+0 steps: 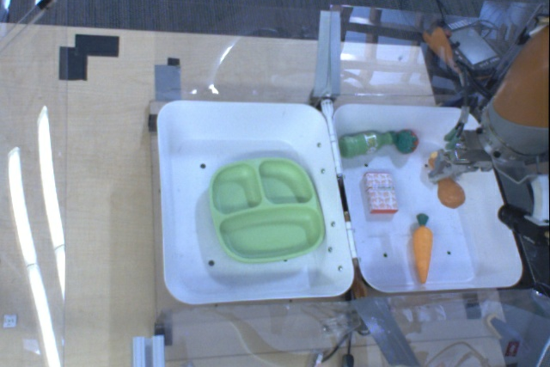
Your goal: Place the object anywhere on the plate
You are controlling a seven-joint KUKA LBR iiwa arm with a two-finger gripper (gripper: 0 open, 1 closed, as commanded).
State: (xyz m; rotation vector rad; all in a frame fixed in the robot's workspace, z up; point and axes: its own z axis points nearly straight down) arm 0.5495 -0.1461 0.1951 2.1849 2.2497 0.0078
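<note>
A green divided plate (266,209) lies in the middle of the left bin (185,271). In the right bin (490,271) are a green bottle (375,142) with a red end, a pink and white box (381,192), a toy carrot (422,247) and a round orange object (451,194). My gripper (449,165) hangs over the right bin's right part, directly above the orange object and very close to it. The view does not settle whether the two touch.
The grey arm with its orange band (524,90) enters from the right over the right bin's far corner. A raised divider (337,185) separates the two bins. Cables and clear fixtures lie behind the right bin.
</note>
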